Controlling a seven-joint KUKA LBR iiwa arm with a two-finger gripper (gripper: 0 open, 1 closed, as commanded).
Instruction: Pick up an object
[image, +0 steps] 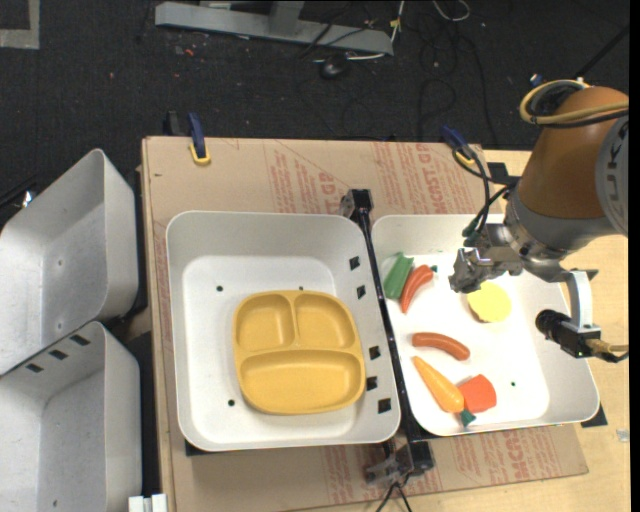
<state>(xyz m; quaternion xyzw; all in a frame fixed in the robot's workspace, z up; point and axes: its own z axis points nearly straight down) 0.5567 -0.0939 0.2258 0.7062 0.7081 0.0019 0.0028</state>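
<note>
The right bin holds several toy foods: a green pepper, a red chili, a yellow round piece, a sausage, a carrot and a red-orange piece. My gripper hangs over the back of this bin, just above and left of the yellow piece. The wrist hides its fingertips from above. Nothing shows between them.
The left bin carries a yellow divided plate. A black divider separates the bins. The arm's orange band looms over the right bin's back right. White trays stand off the bench to the left.
</note>
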